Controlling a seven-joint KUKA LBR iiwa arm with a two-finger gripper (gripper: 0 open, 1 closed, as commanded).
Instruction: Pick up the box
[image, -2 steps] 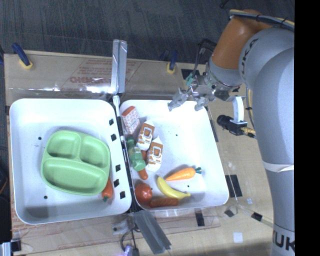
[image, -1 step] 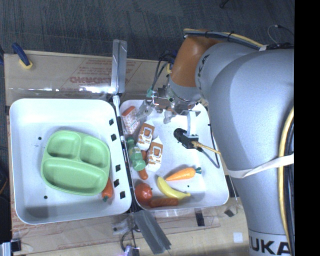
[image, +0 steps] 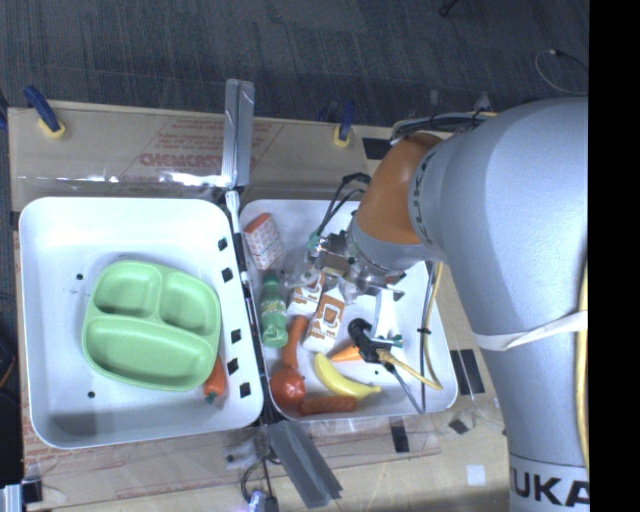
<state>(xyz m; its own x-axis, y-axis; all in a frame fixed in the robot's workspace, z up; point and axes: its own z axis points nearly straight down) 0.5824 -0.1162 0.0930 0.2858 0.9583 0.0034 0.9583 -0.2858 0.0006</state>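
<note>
Two bins: a left bin (image: 40, 300) that carries a green divided tray (image: 152, 324), and a right bin (image: 440, 385) crowded with play food, where the arm works.
Box: a small white-and-orange carton (image: 326, 320) lies flat near the middle of the right bin, with a second, smaller piece of the same print touching its upper left end.
Box axis: long side runs from upper right to lower left in the camera view, slightly off upright.
Gripper: the gripper (image: 335, 268) hangs under the orange-banded wrist, just above the carton's upper end; whether it is spread or pressed together I cannot tell, the wrist body hides it.
Key relation: the carton lies just below and a touch left of the gripper, so the coming move looks like a short drop with little sideways travel.
Neighbours: an orange carrot (image: 294, 338) touches the carton's left edge, a banana (image: 340, 378) lies below it, a green bottle (image: 272, 305) stands off to the left, a red-and-white carton (image: 263, 240) sits near the bin's upper left corner.
Risk: tight crowding on the left side may let a finger land on the carrot rather than beside the carton.
</note>
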